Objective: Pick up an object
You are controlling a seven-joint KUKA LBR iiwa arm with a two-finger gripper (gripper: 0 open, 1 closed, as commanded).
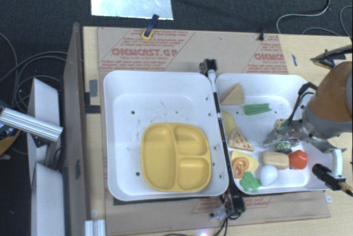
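The right bin (276,86) holds several toy foods. A tan wedge (233,94) and a green piece (256,109) lie at the back. A pizza slice (240,141) and a yellow piece (227,119) sit by the left wall. Along the front are a tan block (274,160), a red tomato (298,159), a white egg (268,175), a green broccoli (249,181) and an orange ring (241,165). My gripper (281,137) is low in the bin, just above the tan block and beside the tomato, over a small dark green thing (283,146).
In the left bin (127,91) lies a yellow divided tray (176,156). A black clamp (209,67) sits on the ridge between the bins. The arm's orange band (336,97) hangs over the right bin's right wall. Cardboard (165,47) lies under both bins.
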